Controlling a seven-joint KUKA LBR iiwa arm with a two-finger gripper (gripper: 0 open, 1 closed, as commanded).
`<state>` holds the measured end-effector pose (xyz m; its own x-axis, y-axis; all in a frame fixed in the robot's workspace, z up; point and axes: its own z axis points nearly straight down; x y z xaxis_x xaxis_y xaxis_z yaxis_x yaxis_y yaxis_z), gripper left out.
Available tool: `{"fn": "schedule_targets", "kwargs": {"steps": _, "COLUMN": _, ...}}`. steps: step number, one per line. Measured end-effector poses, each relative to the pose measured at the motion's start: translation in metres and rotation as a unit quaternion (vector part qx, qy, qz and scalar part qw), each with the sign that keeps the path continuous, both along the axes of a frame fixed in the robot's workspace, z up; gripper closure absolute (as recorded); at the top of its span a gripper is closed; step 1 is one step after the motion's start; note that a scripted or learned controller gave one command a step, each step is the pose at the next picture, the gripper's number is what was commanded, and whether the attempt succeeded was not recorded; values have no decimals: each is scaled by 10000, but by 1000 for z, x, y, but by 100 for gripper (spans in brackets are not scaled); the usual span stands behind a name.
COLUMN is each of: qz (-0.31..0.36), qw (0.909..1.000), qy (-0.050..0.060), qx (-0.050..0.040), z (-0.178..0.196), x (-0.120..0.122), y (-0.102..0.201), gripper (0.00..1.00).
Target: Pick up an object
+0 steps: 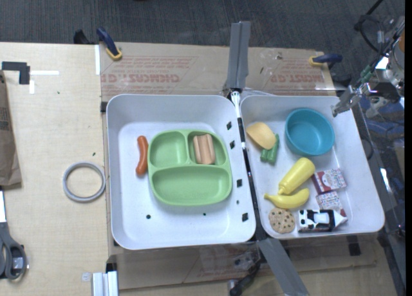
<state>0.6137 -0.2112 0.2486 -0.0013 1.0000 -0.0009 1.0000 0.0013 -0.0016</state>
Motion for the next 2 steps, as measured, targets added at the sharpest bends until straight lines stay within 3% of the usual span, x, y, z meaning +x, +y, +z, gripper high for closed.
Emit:
{"fn": "schedule_targets", "kwargs": {"steps": 1, "qz": 1066, "qw": 9943, "qy": -1, "qx": 6, "z": -110, "x": -44, "y": 19, "gripper": 0}}
{"fn": "schedule_targets", "kwargs": {"steps": 2, "qz": 1395, "qw": 9902, "qy": 2, "qx": 8, "z": -158, "x": -71, "y": 57, "gripper": 0}}
